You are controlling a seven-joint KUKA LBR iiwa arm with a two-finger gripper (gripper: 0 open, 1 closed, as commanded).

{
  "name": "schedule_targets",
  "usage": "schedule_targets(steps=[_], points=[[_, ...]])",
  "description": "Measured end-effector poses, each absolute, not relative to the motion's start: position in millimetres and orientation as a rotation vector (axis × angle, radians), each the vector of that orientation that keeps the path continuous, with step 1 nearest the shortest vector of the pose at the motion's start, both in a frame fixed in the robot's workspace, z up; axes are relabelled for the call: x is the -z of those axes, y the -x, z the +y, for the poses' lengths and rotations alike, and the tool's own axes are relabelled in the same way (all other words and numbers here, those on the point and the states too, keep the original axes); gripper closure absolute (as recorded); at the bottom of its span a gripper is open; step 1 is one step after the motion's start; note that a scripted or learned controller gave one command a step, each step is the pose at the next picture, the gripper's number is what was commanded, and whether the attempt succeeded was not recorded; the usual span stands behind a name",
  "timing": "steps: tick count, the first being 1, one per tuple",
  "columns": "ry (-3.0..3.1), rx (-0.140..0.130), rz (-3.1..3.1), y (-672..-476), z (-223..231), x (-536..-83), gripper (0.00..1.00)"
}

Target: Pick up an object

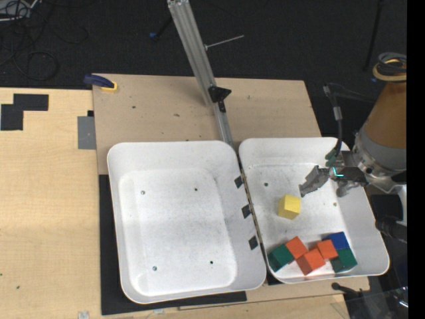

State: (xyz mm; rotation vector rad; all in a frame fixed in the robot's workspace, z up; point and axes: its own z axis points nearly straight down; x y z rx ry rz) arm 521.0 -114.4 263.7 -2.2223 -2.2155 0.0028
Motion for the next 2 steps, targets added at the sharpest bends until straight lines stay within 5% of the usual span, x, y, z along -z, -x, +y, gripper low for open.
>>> schedule_targets(steps=[2], points=[[2.217, -0.008, -2.215, -518.0, -121.9, -174.1, 0.0]])
